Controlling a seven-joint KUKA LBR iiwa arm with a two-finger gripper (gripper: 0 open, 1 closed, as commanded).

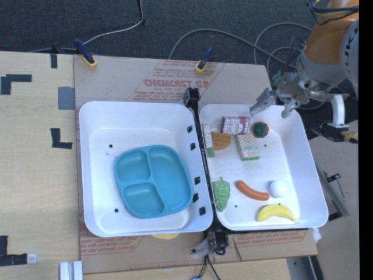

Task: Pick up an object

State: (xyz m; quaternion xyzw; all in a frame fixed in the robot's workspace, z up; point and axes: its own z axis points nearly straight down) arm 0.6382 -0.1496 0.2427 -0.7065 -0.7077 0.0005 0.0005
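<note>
While the arm [329, 34] is reached in from the right, the gripper [274, 105] is held above the far rim of the right bin [303, 156], fingers spread apart, nothing between them. Candidate objects are spread inside that bin: a red-white box [235, 125], a green ball [260, 129], a speckled box [247, 147], a cookie [220, 140], grapes [221, 193], a sausage [252, 190], an egg [279, 188], a banana [275, 213]. A blue divided plate [153, 179] is seen in the left bin [99, 133].
</note>
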